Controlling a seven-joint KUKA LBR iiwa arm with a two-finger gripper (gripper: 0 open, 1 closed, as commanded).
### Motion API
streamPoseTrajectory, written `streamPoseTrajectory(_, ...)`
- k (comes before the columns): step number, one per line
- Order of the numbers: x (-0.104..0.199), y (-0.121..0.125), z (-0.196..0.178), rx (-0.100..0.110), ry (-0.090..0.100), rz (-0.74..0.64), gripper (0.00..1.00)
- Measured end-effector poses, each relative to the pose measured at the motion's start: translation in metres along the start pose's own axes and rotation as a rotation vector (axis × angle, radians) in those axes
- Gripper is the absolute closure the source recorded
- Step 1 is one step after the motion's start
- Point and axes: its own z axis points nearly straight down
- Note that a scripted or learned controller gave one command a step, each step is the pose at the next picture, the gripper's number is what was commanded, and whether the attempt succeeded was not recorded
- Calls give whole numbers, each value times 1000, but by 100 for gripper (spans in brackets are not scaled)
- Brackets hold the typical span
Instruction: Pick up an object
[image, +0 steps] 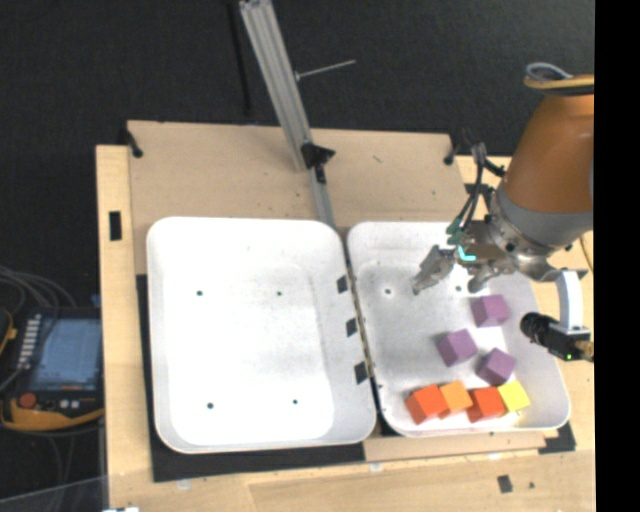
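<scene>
The right bin (400, 250) holds several small blocks. Three purple cubes lie at its right side (489, 309), its middle (457, 346) and lower right (495, 365). Along the bin's near wall runs a row: a red-orange block (428, 402), an orange block (457, 396), a red block (487, 402) and a yellow block (514, 396). My gripper (455, 277) hangs over the bin's upper part, up and left of the nearest purple cube. Its fingers are spread open with nothing between them.
The left bin (250, 330) lies beside the right one, with small black clips along the shared wall. A slanted metal rail (285, 85) rises behind the bins. A black fitting (548, 333) juts out by the right bin's right wall.
</scene>
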Motion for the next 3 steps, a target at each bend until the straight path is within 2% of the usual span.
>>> streamPoseTrajectory(1, 0, 1, -2, -5, -1, 2, 0)
streamPoseTrajectory(2, -3, 2, 61, 2, -2, 4, 0)
streamPoseTrajectory(3, -8, 2, 104, 1, -2, 5, 0)
